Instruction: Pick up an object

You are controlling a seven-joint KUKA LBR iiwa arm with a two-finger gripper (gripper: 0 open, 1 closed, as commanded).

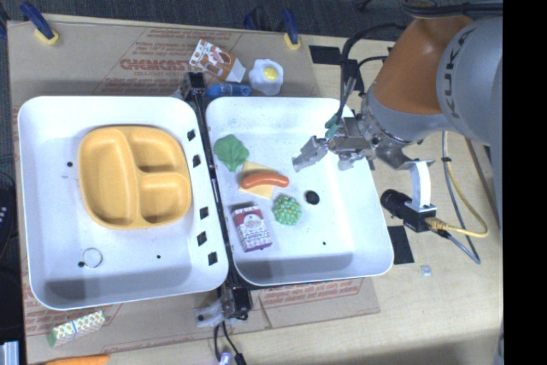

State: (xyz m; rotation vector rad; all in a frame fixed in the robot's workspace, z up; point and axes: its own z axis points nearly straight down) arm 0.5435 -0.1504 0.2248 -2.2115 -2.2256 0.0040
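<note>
Two white bins on bench. Left bin (pixel 43 184) holds yellow divided tray (pixel 134 175). Right bin (pixel 359 248) holds green leafy item (pixel 230 151), hot dog (pixel 264 180), green grape cluster (pixel 287 209), red packet (pixel 252 228), small dark disc (pixel 311 198). Gripper (pixel 309 153) hovers over right bin, upper right area, apart from all items. Nothing seen between fingers; opening width not discernible.

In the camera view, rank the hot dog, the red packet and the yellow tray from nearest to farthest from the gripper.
From the gripper:
1. Hot dog, mid right bin, just left of it.
2. Red packet, lower in the same bin.
3. Yellow tray, in the left bin.
</note>
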